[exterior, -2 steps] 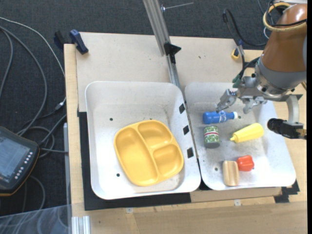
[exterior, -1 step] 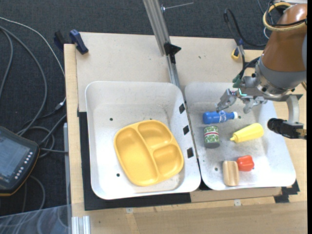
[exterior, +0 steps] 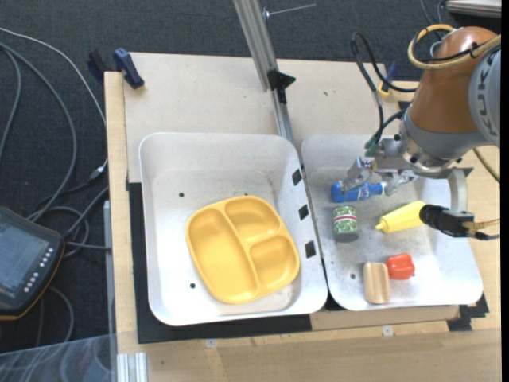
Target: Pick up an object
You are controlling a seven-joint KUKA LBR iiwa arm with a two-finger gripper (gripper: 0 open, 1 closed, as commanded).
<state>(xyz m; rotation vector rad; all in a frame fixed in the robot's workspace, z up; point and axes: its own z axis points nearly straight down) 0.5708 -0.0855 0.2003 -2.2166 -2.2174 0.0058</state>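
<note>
one wide pale bench [exterior: 199, 94] carries everything, and on it two shallow white bins sit side by side, touching along their inner edges. the left bin [exterior: 159, 181] holds a yellow divided plate [exterior: 242, 249] with three compartments, lying flat towards the near side. the grey arm with its orange band [exterior: 445, 94] reaches in from the right and bends down over the far part of the right bin [exterior: 449, 281]. a slanted metal pole [exterior: 253, 30] rises from the bench just behind the place where the bins meet.

the gripper [exterior: 372, 180] is low in the right bin, right at the blue object [exterior: 354, 189], which lies on its side on the bin floor near the far left corner. from where i stand i cannot tell whether the gripper is open or closed on it.

just near of the blue object stands a small green and white can [exterior: 344, 221]. to its right lies a yellow bottle-shaped thing [exterior: 402, 216], tilted. nearer the front edge, a tan cylinder [exterior: 375, 282] and a small red-orange block [exterior: 400, 267] rest just beside each other. a blue clamp [exterior: 127, 66] grips the far left corner of the bench.
</note>
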